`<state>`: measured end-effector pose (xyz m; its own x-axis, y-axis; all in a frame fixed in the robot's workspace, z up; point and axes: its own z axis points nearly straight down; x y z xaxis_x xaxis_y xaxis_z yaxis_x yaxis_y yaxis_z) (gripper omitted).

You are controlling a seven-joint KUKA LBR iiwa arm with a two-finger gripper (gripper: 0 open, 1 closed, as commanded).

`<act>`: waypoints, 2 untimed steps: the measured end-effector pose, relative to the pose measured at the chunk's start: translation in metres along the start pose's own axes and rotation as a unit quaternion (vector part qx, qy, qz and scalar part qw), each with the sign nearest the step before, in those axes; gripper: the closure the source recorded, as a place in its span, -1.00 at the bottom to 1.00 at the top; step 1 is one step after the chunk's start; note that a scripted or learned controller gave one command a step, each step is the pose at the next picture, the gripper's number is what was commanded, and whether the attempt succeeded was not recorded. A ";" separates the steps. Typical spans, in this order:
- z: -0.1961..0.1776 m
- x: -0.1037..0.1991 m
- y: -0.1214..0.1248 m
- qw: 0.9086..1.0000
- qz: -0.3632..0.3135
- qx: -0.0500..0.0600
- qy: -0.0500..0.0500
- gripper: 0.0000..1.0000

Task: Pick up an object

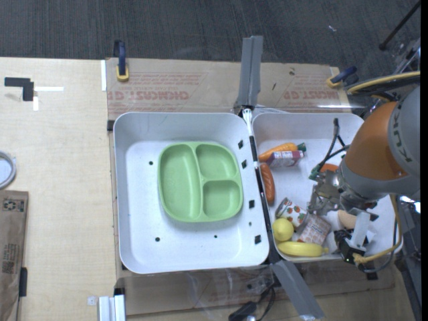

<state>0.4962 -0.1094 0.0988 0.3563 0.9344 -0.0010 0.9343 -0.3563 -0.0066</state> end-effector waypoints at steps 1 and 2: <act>-0.091 0.066 -0.046 0.996 0.093 -0.002 0.000 1.00; -0.099 0.065 -0.045 0.996 0.092 -0.001 -0.002 1.00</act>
<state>0.4779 -0.0323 0.1983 0.5214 0.8533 -0.0055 0.8533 -0.5214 -0.0049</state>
